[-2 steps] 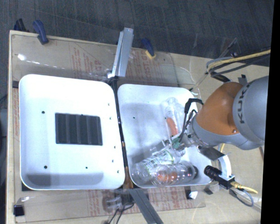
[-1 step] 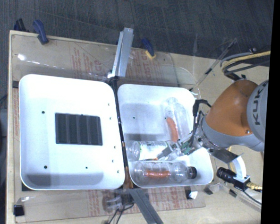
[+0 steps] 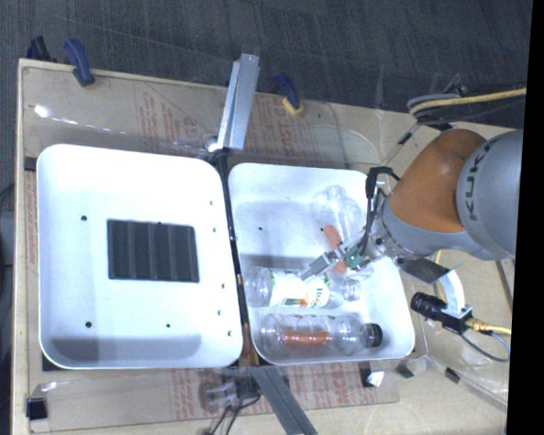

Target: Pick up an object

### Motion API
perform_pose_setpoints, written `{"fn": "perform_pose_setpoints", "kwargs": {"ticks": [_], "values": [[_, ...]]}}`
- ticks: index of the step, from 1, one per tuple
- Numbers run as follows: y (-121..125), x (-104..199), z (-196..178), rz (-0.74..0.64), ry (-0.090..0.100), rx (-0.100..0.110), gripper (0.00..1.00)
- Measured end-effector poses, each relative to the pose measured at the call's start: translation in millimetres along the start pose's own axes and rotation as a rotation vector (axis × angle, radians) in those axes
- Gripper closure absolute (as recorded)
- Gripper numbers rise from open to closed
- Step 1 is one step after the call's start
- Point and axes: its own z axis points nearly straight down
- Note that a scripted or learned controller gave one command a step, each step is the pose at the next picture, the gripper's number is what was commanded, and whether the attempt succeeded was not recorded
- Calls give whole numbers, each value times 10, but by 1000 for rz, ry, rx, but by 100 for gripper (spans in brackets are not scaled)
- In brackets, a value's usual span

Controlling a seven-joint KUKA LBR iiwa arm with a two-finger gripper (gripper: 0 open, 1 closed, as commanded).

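Robot arm [image 3: 457, 196] reaches into the right-hand bin [image 3: 255, 193] of two on a board-covered surface [image 3: 122, 111].

The left bin [image 3: 59, 245] holds a dark ribbed rectangular panel [image 3: 153, 251] on its floor. The right bin holds clear plastic bottles: one [image 3: 318, 334] lying along the near wall with a reddish filling and a dark cap, another [image 3: 291, 289] with a green-and-white label just above it, and a clear rounded piece [image 3: 339, 205] near the far wall. The fingers [image 3: 329, 264] are low over the labelled bottle (whether they are parted or closed on anything cannot be told from this angle).
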Motion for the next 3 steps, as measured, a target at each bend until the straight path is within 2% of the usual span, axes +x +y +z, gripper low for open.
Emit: {"fn": "perform_pose_setpoints", "kwargs": {"ticks": [1, 2, 3], "values": [[520, -227, 542, -63, 7, 10, 0], [399, -163, 205, -195, 9, 11, 0], [411, -160, 102, -199, 8, 11, 100]]}}
